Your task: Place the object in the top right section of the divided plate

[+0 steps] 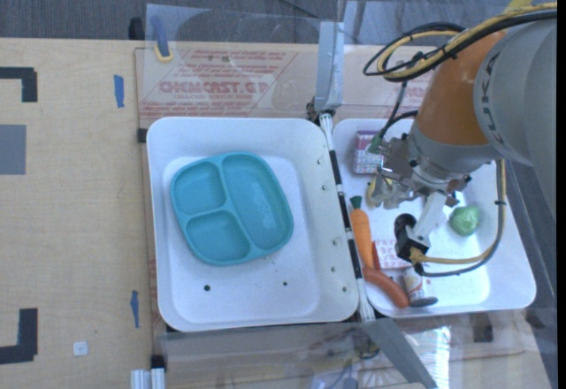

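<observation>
Over the right bin (508,290), in the camera view, the gripper (389,188) is hanging low among the clutter. I cannot tell whether it is apart or together, since the wrist is covering it from above, and nothing is showing as held. The likeliest object, to my eye, is the carrot (360,235), which is lying just left of the gripper along the bin's left wall, with a red piece (386,285) beside it. So the pick is the step in hand; nothing is resting on the teal divided plate (256,202) in the left bin (168,290). The next move is calling for a firm grasp, a lift over the wall between the bins and a carry leftward to the plate's top right section. The carrot's long axis is running near to far, with its green tip pointing toward the view's top.
</observation>
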`<state>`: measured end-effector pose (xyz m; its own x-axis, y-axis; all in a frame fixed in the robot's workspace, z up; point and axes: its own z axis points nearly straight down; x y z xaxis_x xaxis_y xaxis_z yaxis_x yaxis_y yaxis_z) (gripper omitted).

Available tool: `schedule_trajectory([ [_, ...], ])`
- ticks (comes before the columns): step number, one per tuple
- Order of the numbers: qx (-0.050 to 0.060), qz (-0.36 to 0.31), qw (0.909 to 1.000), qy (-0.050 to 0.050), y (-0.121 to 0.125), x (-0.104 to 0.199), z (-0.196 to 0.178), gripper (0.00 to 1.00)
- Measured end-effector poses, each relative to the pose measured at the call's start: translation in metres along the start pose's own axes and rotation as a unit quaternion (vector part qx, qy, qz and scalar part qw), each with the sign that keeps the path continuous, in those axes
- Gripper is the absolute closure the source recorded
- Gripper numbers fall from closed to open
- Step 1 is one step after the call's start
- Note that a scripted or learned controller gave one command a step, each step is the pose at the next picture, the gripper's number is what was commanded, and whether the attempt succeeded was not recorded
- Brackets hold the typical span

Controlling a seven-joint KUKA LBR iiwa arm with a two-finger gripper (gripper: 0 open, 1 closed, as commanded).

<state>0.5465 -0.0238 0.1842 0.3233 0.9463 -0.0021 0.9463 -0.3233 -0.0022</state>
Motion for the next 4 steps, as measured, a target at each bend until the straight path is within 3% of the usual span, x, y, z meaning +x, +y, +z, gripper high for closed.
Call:
schedule_trajectory([
  [1,-0.001,-0.092,0.9957,0.001,-0.003,0.055,0.000,1.00],
  [2,-0.002,-0.141,0.9900,0.001,-0.013,0.119,0.000,1.00],
  [3,-0.003,-0.264,0.9646,0.000,0.053,0.200,0.022,1.00],
  [4,0.000,-0.187,0.9824,0.001,-0.069,0.222,-0.027,1.00],
])
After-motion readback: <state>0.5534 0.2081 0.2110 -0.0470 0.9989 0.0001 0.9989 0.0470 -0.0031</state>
